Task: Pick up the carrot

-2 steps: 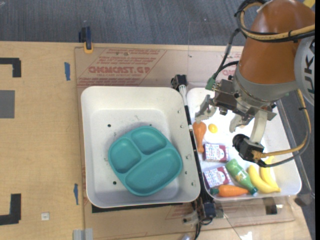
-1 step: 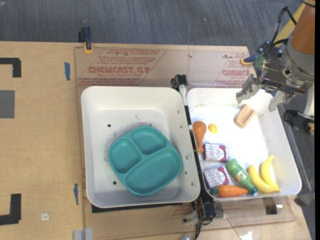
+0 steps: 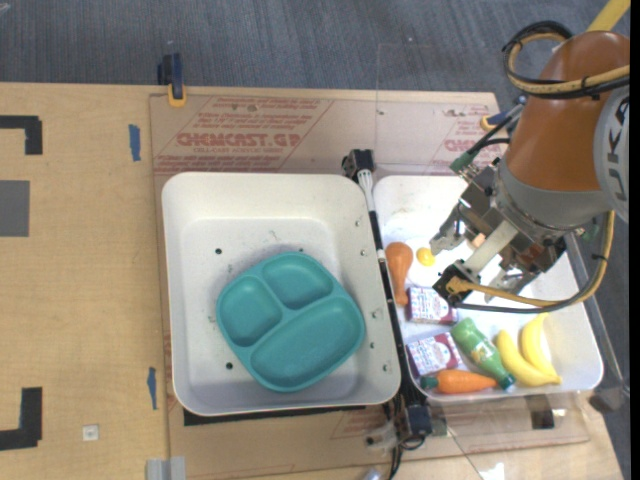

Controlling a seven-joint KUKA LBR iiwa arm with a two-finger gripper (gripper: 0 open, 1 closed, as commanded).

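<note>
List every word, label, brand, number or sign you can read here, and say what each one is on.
"CHEMCAST GP", red print, seemingly mirrored and partly blurred: on the clear sheet behind the bins.
More red print at the sheet's right end: too small to read.
Labels on the two purple-and-white packets in the right bin: blurred, unreadable.
Green bottle: no legible label.
Letters on the arm: cut off, unreadable.

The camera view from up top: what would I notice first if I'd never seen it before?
Probably the big teal plate with three sections, alone in the left bin. Then the gripper, hanging over the right bin above a crowded corner of toy food: the carrot by the near edge, and yellow bananas beside a green bottle.
</note>
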